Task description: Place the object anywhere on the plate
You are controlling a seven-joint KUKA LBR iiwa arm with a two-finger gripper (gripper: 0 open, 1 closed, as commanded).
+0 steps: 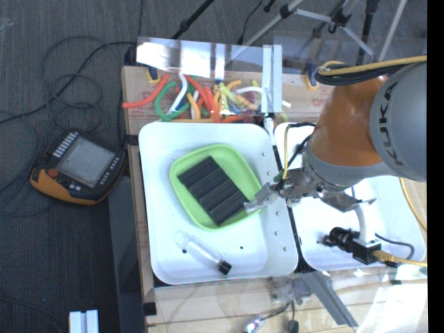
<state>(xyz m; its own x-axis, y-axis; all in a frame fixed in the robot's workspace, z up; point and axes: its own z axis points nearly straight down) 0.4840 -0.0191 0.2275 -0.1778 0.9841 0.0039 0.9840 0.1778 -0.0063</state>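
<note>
The grey arm (409,123) reads "KUKA" above the green plate (216,186).

Wooden bench (208,304) bears two white bins, left (156,255) and right (319,259), side by side

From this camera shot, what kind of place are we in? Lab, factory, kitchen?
Most likely a robotics lab. A KUKA arm reaches over two white bins on a wooden bench, a teach pendant lies on the carpeted floor, and tripod legs stand behind the bench.
</note>
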